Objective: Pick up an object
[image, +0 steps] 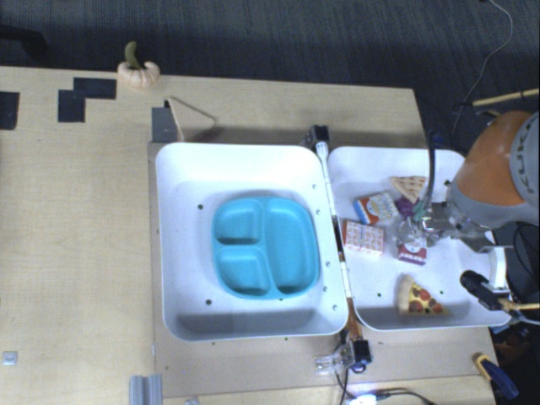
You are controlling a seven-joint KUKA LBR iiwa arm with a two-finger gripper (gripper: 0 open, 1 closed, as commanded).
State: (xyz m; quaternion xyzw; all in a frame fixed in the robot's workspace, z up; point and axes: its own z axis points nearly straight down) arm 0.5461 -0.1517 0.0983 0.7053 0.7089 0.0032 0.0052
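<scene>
Two white bins sit side by side on the desk (76,251), and reading from the left the trouble only starts at the far end. Up on the desk's back edge lies a small gourd (137,72), well apart from everything and of no concern. The left bin (181,310) carries a blue divided tray (265,246), lying flat in its middle.

Across the divider, the right bin (371,310) holds the candidates for picking: a small printed card (364,239) just beside the divider, an orange-and-white packet (376,207) near it, a waffle-like wedge (408,186) toward the back wall, and a toy pizza slice (418,299) near the front wall.

Between the packet and the arm, the tool (413,230) is down among a clutter of clear and red-and-white bits that I cannot make out. Whether its fingers are spread or pressed together I cannot tell from this angle, nor whether anything sits between them.

My worry is that crowding. With the packet, the card and the unclear bits lying so close, the fingers could land on an edge and push things aside, or catch two at once. Flat pieces like the card give little to pinch and could slip out on the lift. The arm's bulk also hangs low over the bin's right wall, so a careless pull-back might nudge it.
</scene>
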